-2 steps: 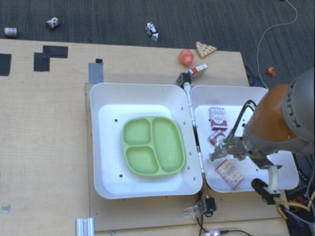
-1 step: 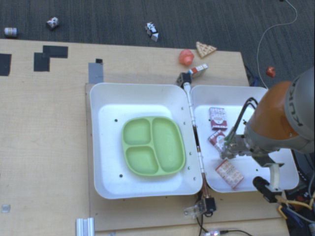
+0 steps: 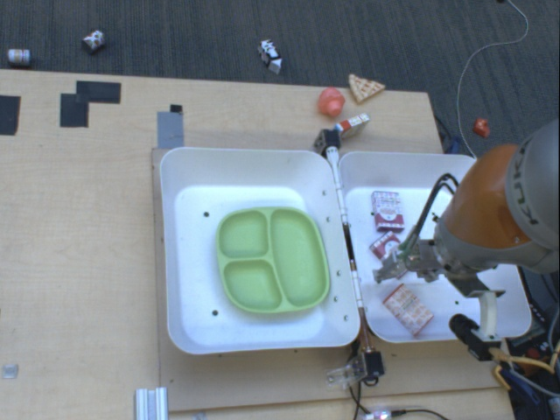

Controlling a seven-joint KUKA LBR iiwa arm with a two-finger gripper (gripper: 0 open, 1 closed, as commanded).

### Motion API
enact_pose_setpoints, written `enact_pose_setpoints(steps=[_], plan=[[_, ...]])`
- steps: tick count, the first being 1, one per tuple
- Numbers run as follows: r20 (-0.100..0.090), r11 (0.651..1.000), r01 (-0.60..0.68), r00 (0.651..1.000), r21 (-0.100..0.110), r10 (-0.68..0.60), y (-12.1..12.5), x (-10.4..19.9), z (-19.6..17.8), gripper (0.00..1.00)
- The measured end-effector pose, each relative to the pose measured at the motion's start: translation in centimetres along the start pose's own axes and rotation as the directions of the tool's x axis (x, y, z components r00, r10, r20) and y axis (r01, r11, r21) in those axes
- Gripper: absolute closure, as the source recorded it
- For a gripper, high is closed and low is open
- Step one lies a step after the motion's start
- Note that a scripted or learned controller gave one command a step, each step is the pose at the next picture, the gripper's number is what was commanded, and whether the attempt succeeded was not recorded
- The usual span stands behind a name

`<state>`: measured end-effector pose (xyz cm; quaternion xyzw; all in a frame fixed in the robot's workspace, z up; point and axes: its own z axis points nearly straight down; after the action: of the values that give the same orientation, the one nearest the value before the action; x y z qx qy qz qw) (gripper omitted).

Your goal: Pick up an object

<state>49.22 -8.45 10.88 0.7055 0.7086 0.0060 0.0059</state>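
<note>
A pale wooden bench point(image 3: 79, 261) stands on dark carpet, bearing two shallow white bins side by side. Nearest the front edge of the right bin point(image 3: 516, 318) lies a small red-and-white packet point(image 3: 408, 309), flat and askew. I'd judge it light, thin and a bit crinkly (likely to slide on the smooth plastic), best pinched across its narrow width. Just above it hangs the tool point(image 3: 391, 268); whether it is apart or together I cannot tell. Two more red packets point(image 3: 387, 210) lie toward that bin's far edge. The left bin point(image 3: 188, 322) carries a green divided plate point(image 3: 271, 261). Beyond the bench's far edge, small toys are scattered on the carpet.
</note>
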Motion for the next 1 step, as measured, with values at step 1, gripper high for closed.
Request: enact_pose_setpoints(steps=[1], plan=[[0.001,1.0,-0.004,1.0,0.01,0.004,-0.39,0.05,2.18,0.0]])
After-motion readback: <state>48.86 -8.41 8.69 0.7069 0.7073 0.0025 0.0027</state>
